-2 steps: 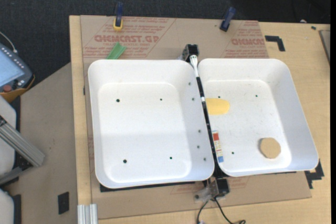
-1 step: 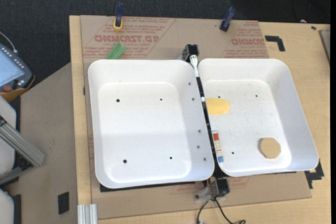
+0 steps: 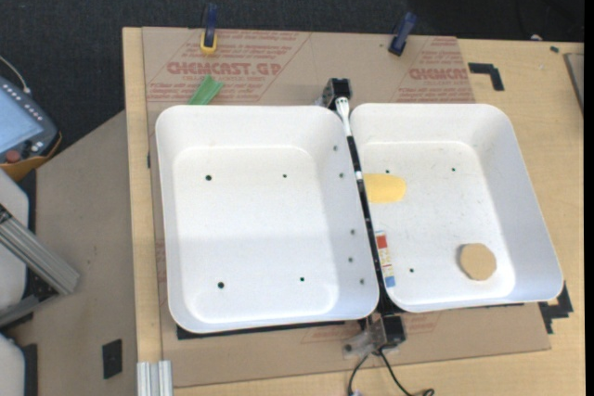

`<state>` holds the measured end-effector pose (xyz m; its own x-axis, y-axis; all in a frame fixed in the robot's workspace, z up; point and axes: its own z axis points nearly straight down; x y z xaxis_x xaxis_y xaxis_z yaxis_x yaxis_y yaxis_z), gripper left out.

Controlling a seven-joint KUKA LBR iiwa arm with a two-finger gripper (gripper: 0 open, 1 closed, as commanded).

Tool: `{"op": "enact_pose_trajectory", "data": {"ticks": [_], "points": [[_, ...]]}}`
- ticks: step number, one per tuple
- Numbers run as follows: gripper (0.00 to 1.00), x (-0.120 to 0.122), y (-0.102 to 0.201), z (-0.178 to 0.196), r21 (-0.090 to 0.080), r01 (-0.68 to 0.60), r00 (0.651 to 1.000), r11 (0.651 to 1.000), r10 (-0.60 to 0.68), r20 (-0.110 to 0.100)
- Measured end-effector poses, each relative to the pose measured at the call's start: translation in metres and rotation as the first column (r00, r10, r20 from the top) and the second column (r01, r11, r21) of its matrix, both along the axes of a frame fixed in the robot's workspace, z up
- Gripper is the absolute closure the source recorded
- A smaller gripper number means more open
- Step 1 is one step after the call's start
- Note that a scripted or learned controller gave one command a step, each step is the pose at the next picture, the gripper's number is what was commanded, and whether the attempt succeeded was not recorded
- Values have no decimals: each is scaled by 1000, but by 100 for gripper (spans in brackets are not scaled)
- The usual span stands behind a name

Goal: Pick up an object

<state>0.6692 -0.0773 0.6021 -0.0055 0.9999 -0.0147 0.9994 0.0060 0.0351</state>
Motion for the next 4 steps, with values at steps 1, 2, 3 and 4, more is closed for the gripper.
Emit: {"op": "enact_pose_trajectory", "data": {"ticks": [1, 2, 3, 4], "points": [[100, 0, 0, 11, -2, -1, 1000, 1000, 1, 5], [100, 1, 1, 22, -4, -1, 1000, 1000, 1, 11], [0, 1, 1, 22, -4, -1, 1000, 1000, 1, 10], [0, 1, 1, 22, -4, -1, 1000, 1000, 1, 10]]}}
